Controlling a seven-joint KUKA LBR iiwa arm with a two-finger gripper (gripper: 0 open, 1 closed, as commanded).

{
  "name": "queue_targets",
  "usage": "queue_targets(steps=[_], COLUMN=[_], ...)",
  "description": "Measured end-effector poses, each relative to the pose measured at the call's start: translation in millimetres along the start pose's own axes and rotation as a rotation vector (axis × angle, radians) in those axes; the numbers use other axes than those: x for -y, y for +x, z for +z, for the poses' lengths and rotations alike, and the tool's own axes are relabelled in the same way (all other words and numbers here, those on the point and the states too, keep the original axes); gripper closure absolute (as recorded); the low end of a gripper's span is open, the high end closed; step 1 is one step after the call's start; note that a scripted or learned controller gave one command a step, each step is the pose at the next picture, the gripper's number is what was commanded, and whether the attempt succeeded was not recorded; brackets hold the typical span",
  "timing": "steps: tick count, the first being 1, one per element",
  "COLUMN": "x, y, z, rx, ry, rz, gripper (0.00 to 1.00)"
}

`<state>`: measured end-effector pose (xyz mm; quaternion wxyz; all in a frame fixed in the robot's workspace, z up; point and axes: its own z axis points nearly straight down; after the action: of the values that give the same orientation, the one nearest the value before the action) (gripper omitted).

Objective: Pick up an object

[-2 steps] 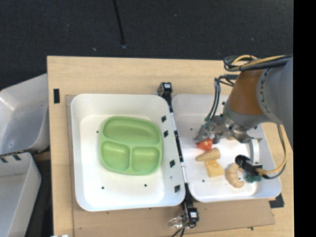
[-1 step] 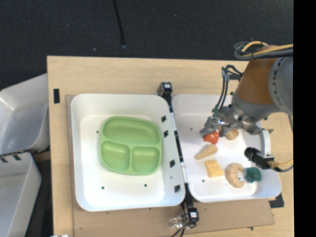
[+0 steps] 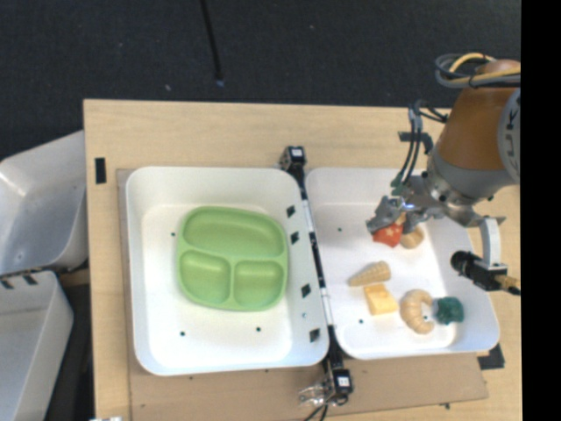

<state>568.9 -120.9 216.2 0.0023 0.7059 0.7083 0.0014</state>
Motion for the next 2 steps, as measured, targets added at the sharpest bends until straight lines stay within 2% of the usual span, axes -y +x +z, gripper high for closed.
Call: queue_targets(steps=[1,2], x=[-2,-6], y=[-2,57], z=[-37,-43], rx=[0.0,-0.002], ry=[-0.001,0.002], rz=[0.001,-0.004], gripper=[1.0,1.0])
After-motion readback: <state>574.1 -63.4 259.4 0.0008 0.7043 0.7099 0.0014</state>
